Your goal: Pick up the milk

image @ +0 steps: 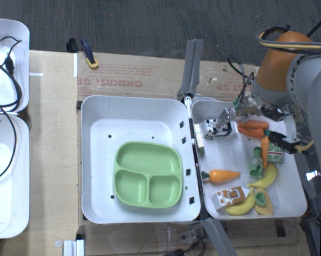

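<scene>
The milk (229, 197), a small brown-and-white carton, lies on its side near the front edge of the right bin (231, 154), its long axis running slantwise from lower left up to the right; which end is the top I cannot tell. A yellow banana (242, 205) presses against its front-right side, and a second banana (267, 177) curves just beyond that, while a carrot (222, 176) lies just behind the carton, close but apart. The gripper (220, 127) hovers well away, over the bin's back-left part, and whether its jaws are spread or closed cannot be made out from here; nothing is visibly held. To do the pick well, I judge the arm should travel forward across the bin, turn the wrist so the fingers close across the carton's short width, and descend on the end away from the banana, so that the fruit isn't caught or dragged. The left bin (96, 148) holds a green divided plate (148, 174).
</scene>
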`<state>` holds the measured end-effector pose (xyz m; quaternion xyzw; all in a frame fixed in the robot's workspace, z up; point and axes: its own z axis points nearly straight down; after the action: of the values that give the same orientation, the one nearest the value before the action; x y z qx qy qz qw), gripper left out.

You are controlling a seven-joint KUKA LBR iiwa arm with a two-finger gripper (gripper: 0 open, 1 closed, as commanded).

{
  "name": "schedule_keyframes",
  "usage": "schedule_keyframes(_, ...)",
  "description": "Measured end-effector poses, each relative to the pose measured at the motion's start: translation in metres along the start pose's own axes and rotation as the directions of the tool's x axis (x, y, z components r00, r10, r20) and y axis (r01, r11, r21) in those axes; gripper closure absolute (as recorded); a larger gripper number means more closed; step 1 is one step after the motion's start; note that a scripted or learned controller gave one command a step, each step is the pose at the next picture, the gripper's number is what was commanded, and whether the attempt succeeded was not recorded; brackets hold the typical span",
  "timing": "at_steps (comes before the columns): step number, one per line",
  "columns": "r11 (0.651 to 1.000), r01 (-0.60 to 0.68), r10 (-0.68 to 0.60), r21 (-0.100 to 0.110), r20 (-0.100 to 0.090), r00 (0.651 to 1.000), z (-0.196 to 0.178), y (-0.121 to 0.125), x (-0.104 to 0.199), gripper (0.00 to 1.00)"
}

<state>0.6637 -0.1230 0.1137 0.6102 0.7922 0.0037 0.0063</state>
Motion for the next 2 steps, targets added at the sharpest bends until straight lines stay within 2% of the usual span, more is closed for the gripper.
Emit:
schedule_keyframes(1,0.998,-0.051,0.051,-0.021,0.009,0.999,0.006,-0.034,0.026,0.0)
schedule_keyframes(2,0.948,-0.319,0.319,0.019,0.001,0.948,-0.076,0.012,0.061,0.0)
